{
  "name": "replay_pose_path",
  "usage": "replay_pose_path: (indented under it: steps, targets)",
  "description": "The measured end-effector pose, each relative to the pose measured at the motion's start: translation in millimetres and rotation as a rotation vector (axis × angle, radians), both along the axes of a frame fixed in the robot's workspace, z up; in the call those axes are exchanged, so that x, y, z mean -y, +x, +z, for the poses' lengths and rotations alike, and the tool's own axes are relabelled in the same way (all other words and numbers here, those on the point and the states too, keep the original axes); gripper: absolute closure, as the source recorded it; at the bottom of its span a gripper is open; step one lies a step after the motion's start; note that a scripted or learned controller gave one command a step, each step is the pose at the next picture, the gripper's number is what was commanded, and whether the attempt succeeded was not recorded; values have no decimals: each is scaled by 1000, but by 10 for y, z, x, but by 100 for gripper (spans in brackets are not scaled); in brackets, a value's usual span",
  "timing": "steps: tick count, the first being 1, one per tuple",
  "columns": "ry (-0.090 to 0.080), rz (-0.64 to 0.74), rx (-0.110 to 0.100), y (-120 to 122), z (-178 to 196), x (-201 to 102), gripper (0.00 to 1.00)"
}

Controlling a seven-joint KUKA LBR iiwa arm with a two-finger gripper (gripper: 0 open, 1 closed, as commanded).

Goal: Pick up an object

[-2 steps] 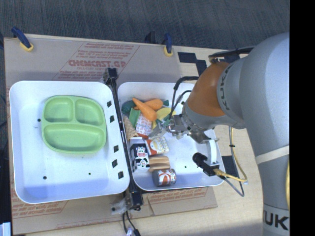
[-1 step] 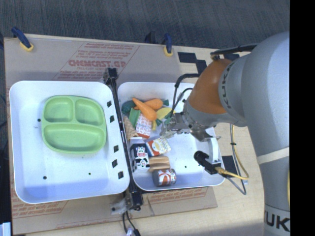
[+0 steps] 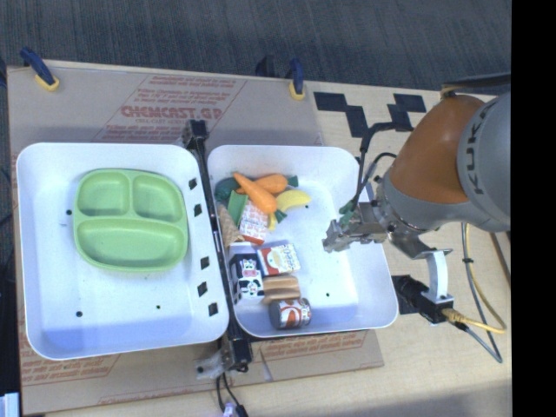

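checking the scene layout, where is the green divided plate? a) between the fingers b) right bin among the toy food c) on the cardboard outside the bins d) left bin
d: the green divided plate lies flat in the left bin, while the toy food sits in the right bin.

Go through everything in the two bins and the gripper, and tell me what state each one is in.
Green divided plate: flat in the left bin.
Carrot: lying on the toy food pile.
Banana: lying beside the carrot.
Can: on its side, near edge of the right bin.
Gripper: over the right bin, nothing seen in it.
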State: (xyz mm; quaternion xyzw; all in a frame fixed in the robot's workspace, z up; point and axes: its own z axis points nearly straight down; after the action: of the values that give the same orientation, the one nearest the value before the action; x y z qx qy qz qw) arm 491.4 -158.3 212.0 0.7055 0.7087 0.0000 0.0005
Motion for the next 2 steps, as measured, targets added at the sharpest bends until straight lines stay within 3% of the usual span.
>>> replay_pose_path:
  steps: [1, 2]
  targets:
    - [1, 2, 2, 448, 536, -404, 100]
    - [0, 1, -4, 509, -56, -53, 100]
